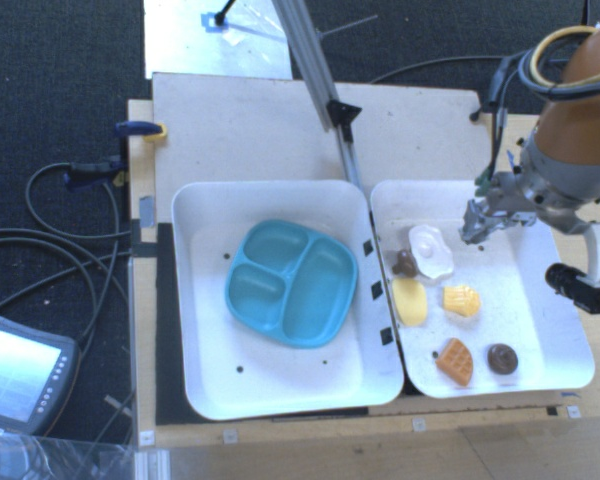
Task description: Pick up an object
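White plastic forms both shallow bins on the tabletop [280, 128], seen from the fixed overhead camera. The left bin [205, 368] carries a teal divided plate [292, 282] lying flat near its centre. The right bin [555, 363] carries the candidate objects: a white shell-like piece [431, 251] toward the bin's far-left part, a small brown item [405, 264] touching its left edge, a pale yellow piece [411, 301] just beside the dividing wall, a yellow ridged piece [461, 301] near the middle, an orange waffle-like piece [456, 361] and a dark brown round piece [502, 358] toward the near edge. What each toy item depicts cannot be told for certain.

The gripper [477, 225] hangs over the far part of the right bin, just to the right of the white piece and apart from it. Whether it is spread or closed cannot be told; nothing is seen grasped in it.

Judged progress: early stage. Every object lies on the bin floor, none raised. Selection, descent, closure and lift all appear left to do; the white piece looks the nearest target.
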